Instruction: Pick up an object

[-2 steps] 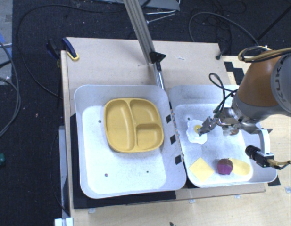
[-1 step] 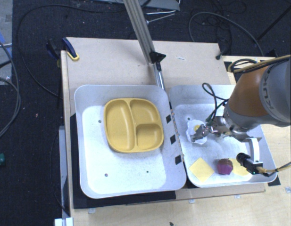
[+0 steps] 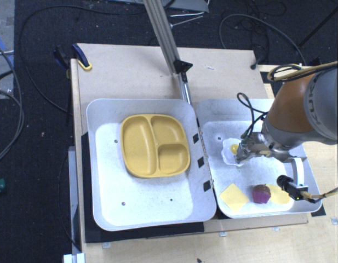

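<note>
Just beside claw (image 3: 241,155): white-and-yellow object (image 3: 231,148).

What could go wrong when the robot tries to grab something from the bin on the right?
1. The gripper sits right over a small white and yellow object, which looks flat and could slip away.
2. That object lies near the right bin's left wall, so it might get pushed against it.
3. The purple object touches a pale yellow piece; reaching for one may shove the other.
</note>
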Controlling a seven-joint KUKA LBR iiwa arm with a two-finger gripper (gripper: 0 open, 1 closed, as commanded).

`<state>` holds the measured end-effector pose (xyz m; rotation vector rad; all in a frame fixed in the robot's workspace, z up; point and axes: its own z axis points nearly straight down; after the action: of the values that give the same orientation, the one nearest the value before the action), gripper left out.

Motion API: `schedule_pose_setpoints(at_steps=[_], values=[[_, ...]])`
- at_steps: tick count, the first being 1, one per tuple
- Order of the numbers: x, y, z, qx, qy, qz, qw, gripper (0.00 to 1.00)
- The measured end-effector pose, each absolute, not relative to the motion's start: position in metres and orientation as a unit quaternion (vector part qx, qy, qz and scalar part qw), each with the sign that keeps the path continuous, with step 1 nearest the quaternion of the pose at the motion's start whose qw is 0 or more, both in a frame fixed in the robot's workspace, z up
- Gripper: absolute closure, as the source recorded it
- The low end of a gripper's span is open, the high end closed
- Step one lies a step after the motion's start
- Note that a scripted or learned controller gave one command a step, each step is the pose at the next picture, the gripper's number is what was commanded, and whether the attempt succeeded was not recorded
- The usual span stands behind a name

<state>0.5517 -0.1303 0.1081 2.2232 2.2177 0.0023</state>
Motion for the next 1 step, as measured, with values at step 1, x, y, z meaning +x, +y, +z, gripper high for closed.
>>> schedule_pose_setpoints(at_steps=[1], values=[[0.552, -0.1382, 0.1678, 0.708, 0.706, 0.0008, 0.002, 1.0]])
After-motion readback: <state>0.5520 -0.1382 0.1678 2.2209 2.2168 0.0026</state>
